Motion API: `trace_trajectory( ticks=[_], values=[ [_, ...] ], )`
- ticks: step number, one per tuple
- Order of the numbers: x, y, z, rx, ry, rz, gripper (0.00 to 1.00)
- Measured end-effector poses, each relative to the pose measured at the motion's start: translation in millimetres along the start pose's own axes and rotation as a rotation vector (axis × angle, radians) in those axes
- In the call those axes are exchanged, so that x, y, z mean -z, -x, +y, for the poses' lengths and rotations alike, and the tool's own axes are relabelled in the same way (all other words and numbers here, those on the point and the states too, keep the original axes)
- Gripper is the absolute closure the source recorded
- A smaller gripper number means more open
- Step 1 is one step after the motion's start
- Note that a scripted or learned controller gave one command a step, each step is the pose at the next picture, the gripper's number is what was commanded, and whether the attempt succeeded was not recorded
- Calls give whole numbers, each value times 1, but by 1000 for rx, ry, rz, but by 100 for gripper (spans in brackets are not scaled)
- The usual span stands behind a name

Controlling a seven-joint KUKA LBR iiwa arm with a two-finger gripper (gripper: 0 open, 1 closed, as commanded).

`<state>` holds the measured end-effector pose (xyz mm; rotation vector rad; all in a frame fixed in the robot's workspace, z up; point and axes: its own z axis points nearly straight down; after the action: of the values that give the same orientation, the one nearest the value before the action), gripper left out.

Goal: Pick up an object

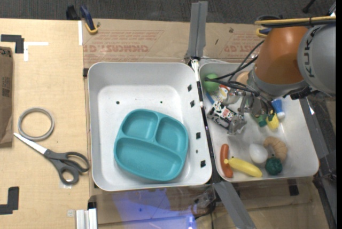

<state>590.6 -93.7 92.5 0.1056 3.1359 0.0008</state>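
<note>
Banana point(245, 167) in right bin point(299, 169), below and apart from claw point(239, 121); claw state unclear.

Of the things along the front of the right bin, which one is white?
The white egg-shaped ball, sitting just above the yellow banana. The red pepper lies to its left, the dark green ball to its right.

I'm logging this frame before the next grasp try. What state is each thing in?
Left bin: holds the tray.
Tray: upright, lying flat, nothing in its compartments.
Right bin: crowded with small items.
Banana: lying flat beside the hot dog.
White egg: resting loose.
Gripper: low among the items in the right bin.
Scissors: shut, on the bench.
Tape roll: lying flat.
</note>
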Motion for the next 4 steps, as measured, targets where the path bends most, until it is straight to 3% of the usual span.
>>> trace_trajectory(
  ticks=[1,2,3,4],
  values=[
    [0,-25,-6,13,-1,2,0],
    [1,-94,-7,4,-2,0,0],
    [0,-3,-41,77,-1,-1,0],
    [0,-22,-13,59,0,1,0]
  ],
)
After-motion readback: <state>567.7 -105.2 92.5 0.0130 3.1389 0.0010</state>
